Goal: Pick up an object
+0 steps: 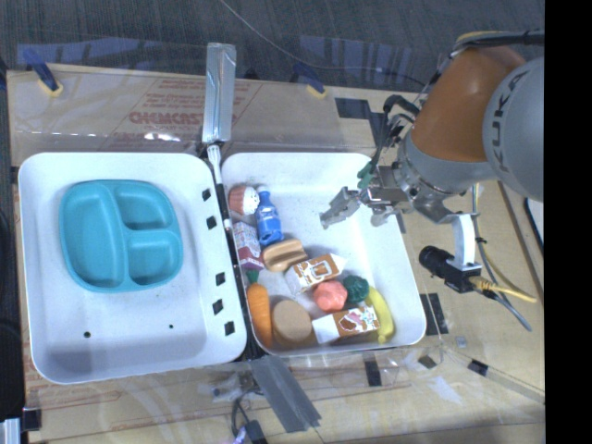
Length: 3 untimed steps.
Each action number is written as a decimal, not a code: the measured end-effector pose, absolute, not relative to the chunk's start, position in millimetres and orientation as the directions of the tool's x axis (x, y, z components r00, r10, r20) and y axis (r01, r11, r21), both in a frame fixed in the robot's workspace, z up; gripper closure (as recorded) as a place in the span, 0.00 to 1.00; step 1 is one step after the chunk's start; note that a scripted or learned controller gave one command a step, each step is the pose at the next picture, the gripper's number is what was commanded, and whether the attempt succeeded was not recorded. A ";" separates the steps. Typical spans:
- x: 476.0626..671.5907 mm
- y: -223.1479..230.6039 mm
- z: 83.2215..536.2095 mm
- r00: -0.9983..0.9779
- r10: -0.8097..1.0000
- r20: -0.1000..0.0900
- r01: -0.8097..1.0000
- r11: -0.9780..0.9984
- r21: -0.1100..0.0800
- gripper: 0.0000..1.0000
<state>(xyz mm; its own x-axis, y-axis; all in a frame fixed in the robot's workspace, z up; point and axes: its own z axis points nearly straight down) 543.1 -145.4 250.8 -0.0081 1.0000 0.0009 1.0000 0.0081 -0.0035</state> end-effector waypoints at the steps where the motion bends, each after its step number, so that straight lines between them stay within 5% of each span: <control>1: 499.0 -187.2 129.6 -0.142 0.990 0.002 0.990 0.142 -0.005 0.00; 2: 501.1 -210.3 158.0 -0.363 0.932 -0.001 0.932 0.363 0.000 0.00; 3: 488.6 -209.8 112.0 -0.356 0.934 -0.007 0.934 0.356 0.012 0.00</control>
<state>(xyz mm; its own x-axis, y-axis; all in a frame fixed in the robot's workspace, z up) 488.6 -209.8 112.0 -0.3560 0.9345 -0.0070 0.9344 0.3560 0.0118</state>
